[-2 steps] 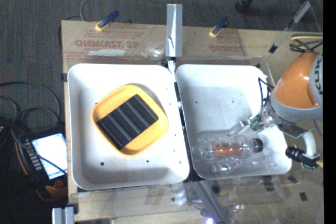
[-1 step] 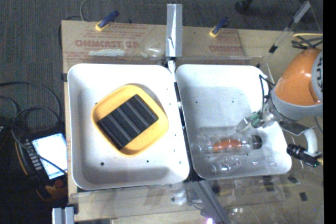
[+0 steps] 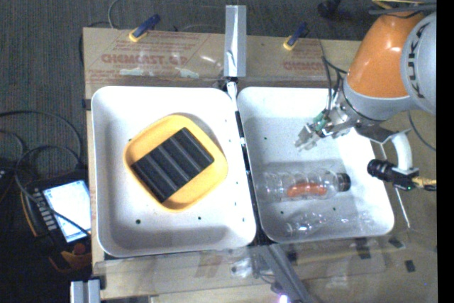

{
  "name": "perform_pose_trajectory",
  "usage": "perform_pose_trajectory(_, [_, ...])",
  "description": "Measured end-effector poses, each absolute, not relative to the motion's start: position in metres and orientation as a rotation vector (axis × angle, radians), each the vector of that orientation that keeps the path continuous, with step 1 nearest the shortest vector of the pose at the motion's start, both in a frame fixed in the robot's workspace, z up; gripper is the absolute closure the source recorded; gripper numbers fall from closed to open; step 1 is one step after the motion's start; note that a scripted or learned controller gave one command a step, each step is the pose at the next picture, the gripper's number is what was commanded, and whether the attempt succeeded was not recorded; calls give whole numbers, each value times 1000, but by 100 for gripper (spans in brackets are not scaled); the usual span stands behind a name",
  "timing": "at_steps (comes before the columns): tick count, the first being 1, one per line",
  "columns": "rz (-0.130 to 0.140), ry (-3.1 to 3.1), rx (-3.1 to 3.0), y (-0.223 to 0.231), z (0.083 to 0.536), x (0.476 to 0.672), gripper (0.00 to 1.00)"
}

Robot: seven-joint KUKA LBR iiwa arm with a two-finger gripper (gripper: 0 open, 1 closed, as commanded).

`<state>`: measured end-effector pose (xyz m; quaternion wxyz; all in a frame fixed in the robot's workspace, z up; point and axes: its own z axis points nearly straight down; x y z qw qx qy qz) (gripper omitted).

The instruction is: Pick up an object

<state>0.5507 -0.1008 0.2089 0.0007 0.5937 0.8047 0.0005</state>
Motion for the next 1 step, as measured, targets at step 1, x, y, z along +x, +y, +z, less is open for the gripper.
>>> perform_pose_trajectory(1, [0,2527,1865,-101,209,550,0])
